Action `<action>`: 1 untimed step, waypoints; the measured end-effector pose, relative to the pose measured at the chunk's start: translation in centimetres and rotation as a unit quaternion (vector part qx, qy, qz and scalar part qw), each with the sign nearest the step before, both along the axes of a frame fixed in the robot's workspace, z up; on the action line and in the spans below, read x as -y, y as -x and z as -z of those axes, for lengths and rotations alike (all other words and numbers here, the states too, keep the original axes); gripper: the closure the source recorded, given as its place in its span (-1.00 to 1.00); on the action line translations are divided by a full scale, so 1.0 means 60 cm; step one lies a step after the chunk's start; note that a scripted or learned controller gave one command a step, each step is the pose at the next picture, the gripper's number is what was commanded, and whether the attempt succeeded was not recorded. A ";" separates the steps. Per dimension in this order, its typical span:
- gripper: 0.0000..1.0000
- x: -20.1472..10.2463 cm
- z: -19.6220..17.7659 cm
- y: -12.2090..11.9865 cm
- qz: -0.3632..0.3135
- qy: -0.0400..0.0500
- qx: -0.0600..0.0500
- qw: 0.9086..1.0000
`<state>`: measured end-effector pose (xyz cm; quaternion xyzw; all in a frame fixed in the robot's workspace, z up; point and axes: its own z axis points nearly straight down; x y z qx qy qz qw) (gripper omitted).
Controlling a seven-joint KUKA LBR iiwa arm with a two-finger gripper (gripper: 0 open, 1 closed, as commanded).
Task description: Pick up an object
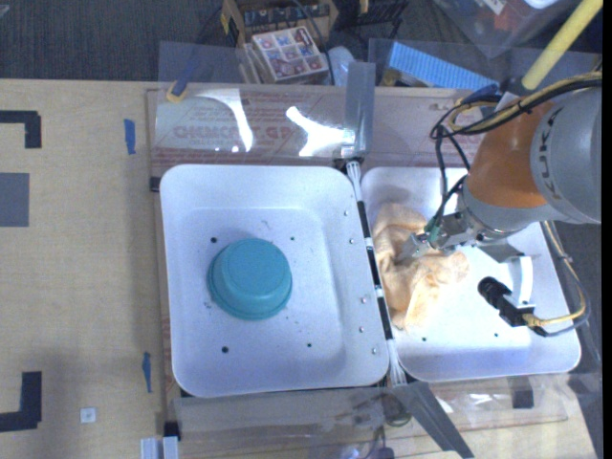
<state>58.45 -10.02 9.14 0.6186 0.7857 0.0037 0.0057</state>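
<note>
A crumpled pale yellow cloth (413, 268) lies against the left wall of the right bin (497, 352). My gripper (427, 240) reaches in from the right and sits low over the cloth's upper middle, touching or pressing into its folds. A teal upturned bowl (251, 276) rests in the middle of the left bin (191, 199), well away from the gripper. The arm's grey wrist and orange band (512, 175) hang over the right bin's upper half.
The divider between the two bins (371, 266) runs just left of the cloth. Black cables (449, 137) loop above the wrist. A black fitting with a white bracket (507, 295) sits right of the cloth. Clear panels and boxes stand behind the bins.
</note>
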 end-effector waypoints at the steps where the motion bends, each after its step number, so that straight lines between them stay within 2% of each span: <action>1: -1.00 0.002 0.001 -0.060 -0.032 0.001 0.000 1.000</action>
